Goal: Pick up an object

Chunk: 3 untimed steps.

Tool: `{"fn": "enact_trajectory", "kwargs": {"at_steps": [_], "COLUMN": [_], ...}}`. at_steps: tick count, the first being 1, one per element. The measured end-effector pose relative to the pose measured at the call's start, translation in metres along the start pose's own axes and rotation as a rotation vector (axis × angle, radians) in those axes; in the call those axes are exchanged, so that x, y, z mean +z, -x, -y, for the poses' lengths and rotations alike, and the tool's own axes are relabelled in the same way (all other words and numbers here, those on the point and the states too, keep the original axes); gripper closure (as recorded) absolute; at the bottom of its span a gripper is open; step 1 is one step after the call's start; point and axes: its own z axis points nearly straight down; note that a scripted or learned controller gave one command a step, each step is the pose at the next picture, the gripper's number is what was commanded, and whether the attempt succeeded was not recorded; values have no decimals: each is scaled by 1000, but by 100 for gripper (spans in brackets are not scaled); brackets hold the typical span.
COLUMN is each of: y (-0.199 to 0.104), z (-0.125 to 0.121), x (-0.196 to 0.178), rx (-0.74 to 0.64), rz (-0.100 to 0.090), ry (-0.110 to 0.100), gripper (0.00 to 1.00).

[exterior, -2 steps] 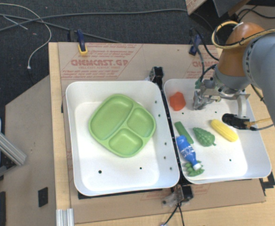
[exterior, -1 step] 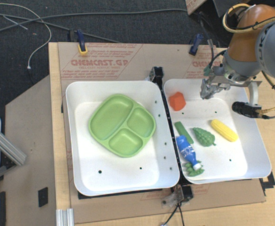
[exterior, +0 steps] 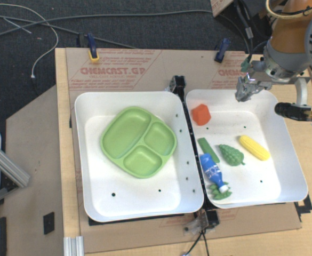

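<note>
Nearest you at the bottom edge: a black clamp (exterior: 209, 217) with cables, sitting at the seam between the two bins.

Left bin (exterior: 89, 196): you've got one green divided plate (exterior: 138, 141) with three compartments, lying flat and turned at an angle, roughly mid-bin.

Right bin (exterior: 289, 164) holds all the pickable items:
- blue bottle (exterior: 211, 172) lying on its side by the left wall, white cap end toward the front
- small green leafy piece (exterior: 220, 194) touching the bottle's cap end, front-left corner
- long green pod (exterior: 208, 149) slanted, just above the bottle
- green bumpy vegetable (exterior: 231, 155) just right of the pod
- yellow corn (exterior: 254, 147) right of that, apart from it
- red-orange block (exterior: 201, 114) near the back-left corner, on its own

Hand (exterior: 245, 92) hangs over the right bin's back rim, well apart from every item; closest one is the red-orange block, down-left of it. You can't tell from this angle whether it's apart or together. Nothing visible in it.

Arm comes in from the upper right, orange band (exterior: 297, 4) at the top corner.

Cardboard sheet (exterior: 118, 68) lies under both bins on the worktop, pinned at the back by a yellow-blue clamp (exterior: 93, 49) and a blue clamp (exterior: 222, 50). Another black clamp (exterior: 177, 83) sits at the back of the seam.
</note>
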Motion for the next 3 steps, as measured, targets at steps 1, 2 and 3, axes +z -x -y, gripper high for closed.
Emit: {"fn": "enact_trajectory", "kwargs": {"at_steps": [1,2,3], "y": [-7,-59,-114], "z": [-6,2,13], "x": [-59,-58,-55], "rx": [-1,-5,-5], "rz": [0,-4,-4], "ry": [0,-10,-12], "gripper": [100,100,100]}}
